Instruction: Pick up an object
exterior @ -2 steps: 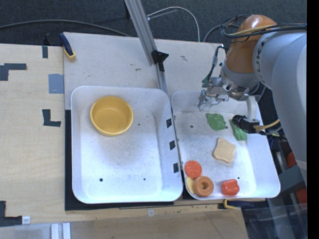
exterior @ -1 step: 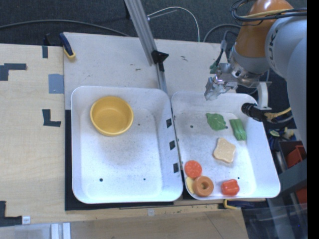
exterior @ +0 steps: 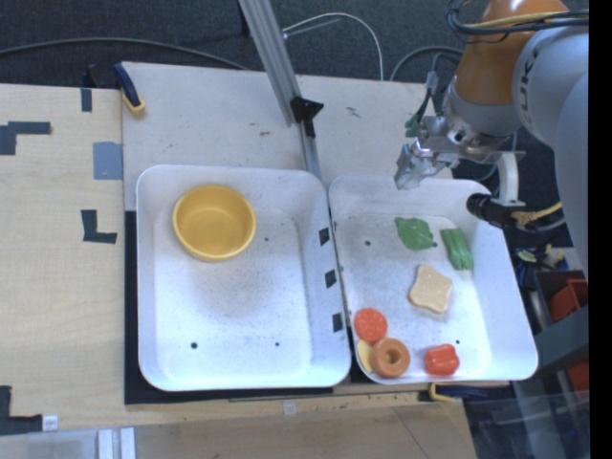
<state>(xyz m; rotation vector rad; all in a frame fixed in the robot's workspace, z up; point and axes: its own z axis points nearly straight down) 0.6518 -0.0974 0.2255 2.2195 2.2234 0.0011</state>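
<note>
Hovering over the right bin's (exterior: 497, 256) far rim, the hand (exterior: 413, 172) held nothing visible, its opening indiscernible; toy foods, including a bread slice (exterior: 431, 289), lay below in that bin.

You have broad open floor in the left bin (exterior: 163, 285); the yellow bowl (exterior: 214, 221) blocks just its far left corner. In the right bin (exterior: 497, 295), the near end is crowded: tomato (exterior: 371, 325), donut (exterior: 390, 357) and red piece (exterior: 441, 359) sit close together, with the bread (exterior: 431, 289) just beyond. Two green pieces (exterior: 414, 232) (exterior: 457, 249) sit mid-bin. The left strip stays bare. The slanted metal pole (exterior: 277, 60) crosses above the bins' far edge.
</note>
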